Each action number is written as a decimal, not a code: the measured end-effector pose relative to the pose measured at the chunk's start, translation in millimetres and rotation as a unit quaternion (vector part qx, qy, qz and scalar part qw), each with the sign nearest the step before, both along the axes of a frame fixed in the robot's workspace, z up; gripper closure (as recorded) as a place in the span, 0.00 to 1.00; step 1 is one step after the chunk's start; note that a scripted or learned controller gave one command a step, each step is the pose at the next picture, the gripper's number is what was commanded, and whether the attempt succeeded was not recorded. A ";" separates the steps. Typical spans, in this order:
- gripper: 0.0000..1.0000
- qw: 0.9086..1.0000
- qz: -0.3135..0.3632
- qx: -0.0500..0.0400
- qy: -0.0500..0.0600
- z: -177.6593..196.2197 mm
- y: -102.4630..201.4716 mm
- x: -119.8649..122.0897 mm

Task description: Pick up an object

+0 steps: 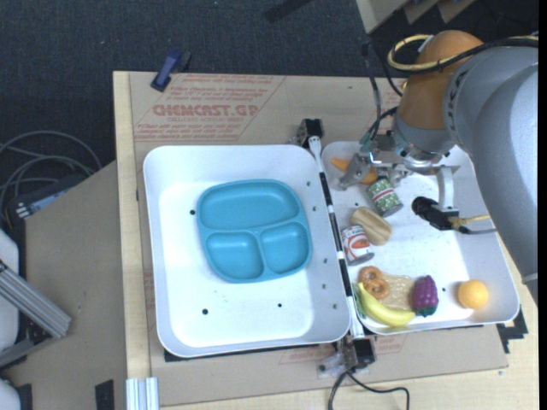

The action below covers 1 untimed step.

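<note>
The gripper (369, 167) hangs over the small can (385, 196) — light, stiff, slippery, best pinched across its round sides — though I cannot tell its state.

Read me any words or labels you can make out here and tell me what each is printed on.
"CHEMCAST GP": red print on the brown protective sheet behind the bins; the smaller red lines around it are too blurred to read.
Labels on the green can and the red-and-white can: too small to read.
</note>
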<state>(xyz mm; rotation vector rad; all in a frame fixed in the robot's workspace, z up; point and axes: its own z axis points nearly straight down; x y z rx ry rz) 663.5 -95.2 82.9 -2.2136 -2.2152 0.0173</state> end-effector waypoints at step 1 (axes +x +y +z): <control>0.00 1.000 0.000 0.000 0.000 0.0 0.1 0.0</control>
